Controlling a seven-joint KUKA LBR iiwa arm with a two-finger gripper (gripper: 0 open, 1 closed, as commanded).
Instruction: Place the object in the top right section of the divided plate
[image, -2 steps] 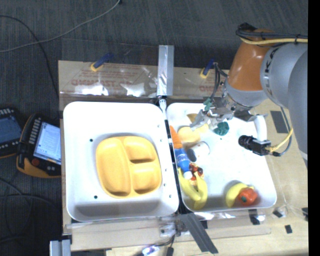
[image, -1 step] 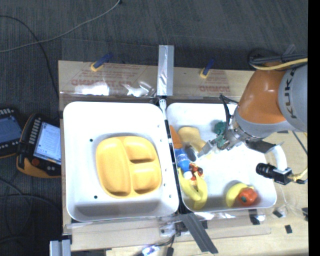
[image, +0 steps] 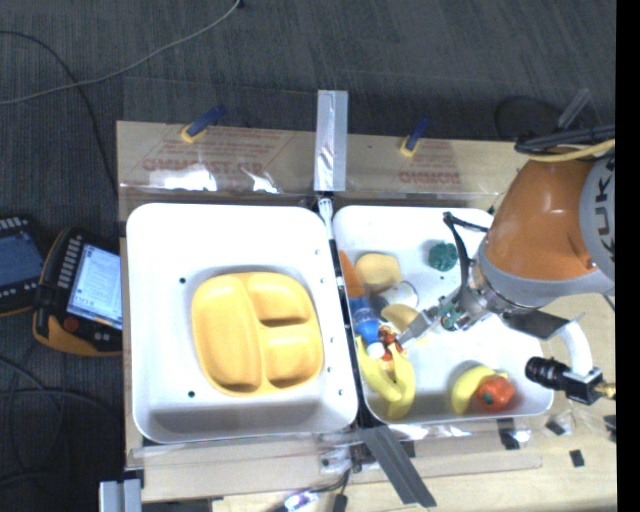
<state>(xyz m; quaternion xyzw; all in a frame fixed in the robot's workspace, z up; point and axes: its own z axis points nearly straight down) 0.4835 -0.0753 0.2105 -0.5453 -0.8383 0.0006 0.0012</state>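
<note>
Worktop (image: 230, 160) bore two bins. Gripper (image: 405, 335) low among toys beside banana (image: 390, 385), apparently picking; jaw state unclear. Yellow divided plate (image: 258, 330) awaited object; next: secure grasp.

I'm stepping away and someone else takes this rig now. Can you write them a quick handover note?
Gripper: low in the right bin, over the cluster of toys near the divider; whether it has anything is unclear.
Divided plate: yellow, in the left bin; nothing lies in its sections.
Right bin also holds a banana, a teal piece, a tan round piece, a yellow and red fruit pair.
Done: nothing placed. Left: pick an object, set it in the plate's top right section.
</note>
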